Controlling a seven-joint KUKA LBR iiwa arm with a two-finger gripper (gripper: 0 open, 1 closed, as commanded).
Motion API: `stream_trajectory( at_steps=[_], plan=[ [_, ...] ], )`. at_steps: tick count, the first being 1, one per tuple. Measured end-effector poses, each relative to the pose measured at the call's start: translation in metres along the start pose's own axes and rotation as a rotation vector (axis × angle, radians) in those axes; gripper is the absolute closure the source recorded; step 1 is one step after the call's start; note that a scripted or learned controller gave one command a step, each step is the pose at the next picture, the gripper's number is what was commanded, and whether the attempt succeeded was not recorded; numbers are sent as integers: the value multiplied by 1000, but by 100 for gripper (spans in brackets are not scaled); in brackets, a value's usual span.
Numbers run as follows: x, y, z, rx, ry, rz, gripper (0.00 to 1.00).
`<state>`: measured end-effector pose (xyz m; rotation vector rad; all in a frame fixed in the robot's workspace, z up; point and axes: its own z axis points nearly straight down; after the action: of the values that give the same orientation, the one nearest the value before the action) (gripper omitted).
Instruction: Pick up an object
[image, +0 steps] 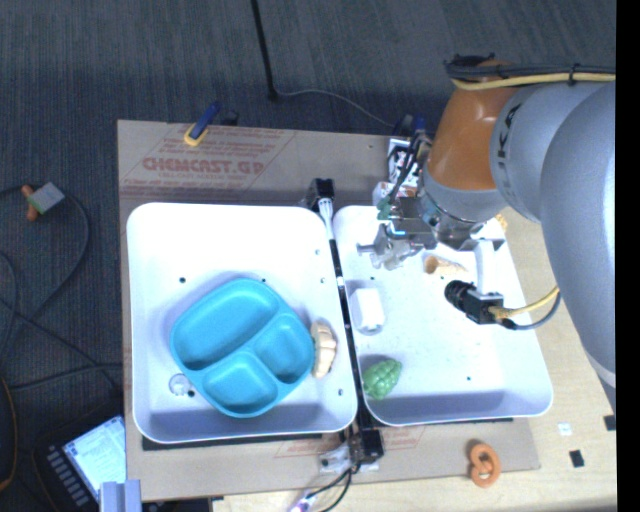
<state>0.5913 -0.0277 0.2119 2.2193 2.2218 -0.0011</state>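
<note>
A: Gripper (392, 248) status?

B: Low over the right bin (520, 395), near its back left corner; whether it is open or closed, I cannot tell (the wrist hides it).

A: Objects?

B: White block (366, 308) just below the gripper, green lump (381, 377) at the front left. Blue divided tray (242, 345) in the left bin (160, 230), a pale piece (325, 347) touching its right edge.

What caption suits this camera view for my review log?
KUKA arm's pincer low over the right bin, near a white block and green object; blue divided tray in the left bin.
</note>
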Motion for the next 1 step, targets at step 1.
stream_trajectory(
  at_steps=[1],
  plan=[
    [58,-49,-28,2,2,0,100]
  ],
)
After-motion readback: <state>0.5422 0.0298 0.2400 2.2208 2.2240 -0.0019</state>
